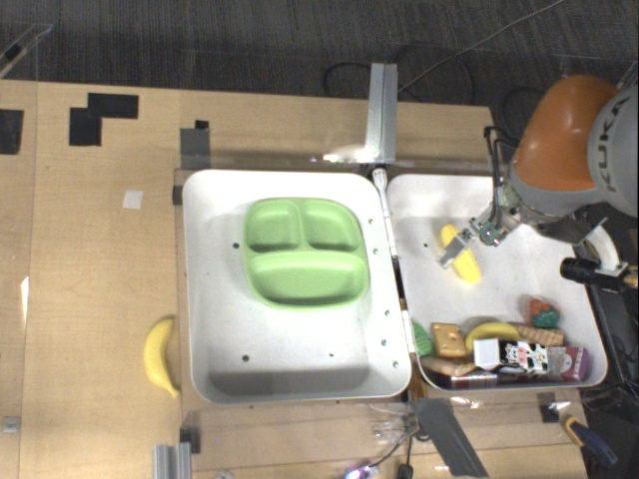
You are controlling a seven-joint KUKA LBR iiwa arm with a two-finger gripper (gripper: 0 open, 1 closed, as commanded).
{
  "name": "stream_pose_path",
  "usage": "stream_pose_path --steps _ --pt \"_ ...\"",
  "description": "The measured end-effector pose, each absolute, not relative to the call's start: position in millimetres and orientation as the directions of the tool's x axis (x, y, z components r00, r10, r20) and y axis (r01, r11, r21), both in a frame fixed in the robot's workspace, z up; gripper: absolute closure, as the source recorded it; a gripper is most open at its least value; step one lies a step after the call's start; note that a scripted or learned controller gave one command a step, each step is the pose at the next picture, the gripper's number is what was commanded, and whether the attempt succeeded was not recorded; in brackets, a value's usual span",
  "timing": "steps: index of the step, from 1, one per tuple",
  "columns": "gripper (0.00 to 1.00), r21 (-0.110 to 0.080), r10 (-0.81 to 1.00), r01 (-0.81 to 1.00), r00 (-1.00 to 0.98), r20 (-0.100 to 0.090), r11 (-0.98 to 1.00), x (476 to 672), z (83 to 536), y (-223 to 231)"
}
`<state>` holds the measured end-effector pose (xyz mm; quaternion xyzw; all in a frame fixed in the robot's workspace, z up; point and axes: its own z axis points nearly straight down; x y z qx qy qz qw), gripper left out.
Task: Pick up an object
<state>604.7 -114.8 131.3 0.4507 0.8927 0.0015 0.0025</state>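
Robotics lab, wooden bench (90, 267), 2 white bins (200, 297), KUKA arm (564, 148)

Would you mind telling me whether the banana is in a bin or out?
Out: the banana lies on the bench, just left of the left bin.

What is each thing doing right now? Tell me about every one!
gripper: low in the right bin, touching the small yellow object; grip unclear.
small yellow object: lying on the right bin floor.
green divided plate: lying flat in the left bin, right side up.
banana: lying on the bench, outside the left bin.
pile of objects: heaped at the right bin's near edge.
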Motion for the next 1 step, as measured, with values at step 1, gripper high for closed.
stream_pose_path --steps 1 --pt "0.0 0.012 0.845 0.845 -0.534 -0.008 0.534 602.6 90.5 -116.8"
